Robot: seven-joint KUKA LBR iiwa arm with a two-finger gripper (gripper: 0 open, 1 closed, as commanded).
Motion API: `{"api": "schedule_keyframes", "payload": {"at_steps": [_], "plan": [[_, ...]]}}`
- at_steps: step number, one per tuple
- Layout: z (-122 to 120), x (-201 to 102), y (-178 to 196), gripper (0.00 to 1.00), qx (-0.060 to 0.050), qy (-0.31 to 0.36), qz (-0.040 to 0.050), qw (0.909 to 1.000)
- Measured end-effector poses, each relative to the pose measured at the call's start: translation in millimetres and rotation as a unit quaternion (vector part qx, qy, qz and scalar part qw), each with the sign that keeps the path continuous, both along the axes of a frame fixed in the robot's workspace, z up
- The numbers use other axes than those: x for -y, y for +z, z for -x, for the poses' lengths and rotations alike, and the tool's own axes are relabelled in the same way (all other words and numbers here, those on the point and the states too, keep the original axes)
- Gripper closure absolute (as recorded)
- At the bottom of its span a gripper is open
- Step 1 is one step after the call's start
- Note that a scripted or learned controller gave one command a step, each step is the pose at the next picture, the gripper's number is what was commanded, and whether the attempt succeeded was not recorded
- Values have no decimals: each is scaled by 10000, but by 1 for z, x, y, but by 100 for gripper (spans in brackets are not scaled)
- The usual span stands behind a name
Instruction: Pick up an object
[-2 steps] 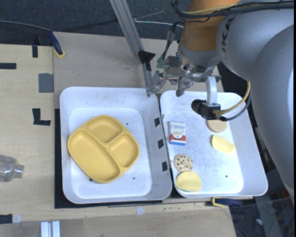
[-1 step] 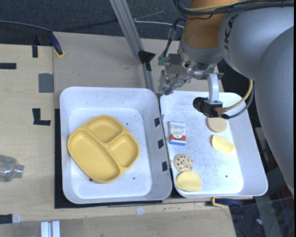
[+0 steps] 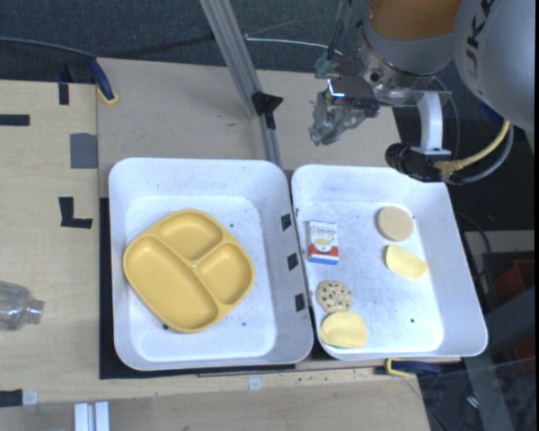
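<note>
We judge the pick not yet begun: nearest us and farthest from the end effector [image 3: 331, 126], the right bin [image 3: 449, 241] keeps a pale yellow piece [image 3: 343, 329], cookie [image 3: 333, 294], small carton [image 3: 322, 241], yellow lump [image 3: 404, 262] and tan disc [image 3: 395, 224], all lying loose. To the end effector's lower left, the left bin [image 3: 126, 187] holds a yellow divided tray [image 3: 188, 268]. The end effector hovers beyond the bins' far rim over the tabletop [image 3: 180, 106] with nothing visibly in it; released or clenched, we cannot tell.

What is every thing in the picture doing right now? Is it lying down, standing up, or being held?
gripper: up above the bench, behind the right bin, holding nothing
yellow divided plate: lying flat in the left bin
small carton: lying flat in the right bin
chocolate chip cookie: lying flat
tan round piece: lying flat
clear bottle: on its side on the bench
</note>
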State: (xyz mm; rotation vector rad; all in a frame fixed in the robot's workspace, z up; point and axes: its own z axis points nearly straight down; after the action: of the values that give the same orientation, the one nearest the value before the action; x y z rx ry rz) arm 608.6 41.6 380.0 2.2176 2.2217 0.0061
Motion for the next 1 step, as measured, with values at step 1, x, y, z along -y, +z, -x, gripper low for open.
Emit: {"api": "schedule_keyframes", "payload": {"at_steps": [1], "plan": [[14,14,-13,100,-36,-14,14,10000]]}}
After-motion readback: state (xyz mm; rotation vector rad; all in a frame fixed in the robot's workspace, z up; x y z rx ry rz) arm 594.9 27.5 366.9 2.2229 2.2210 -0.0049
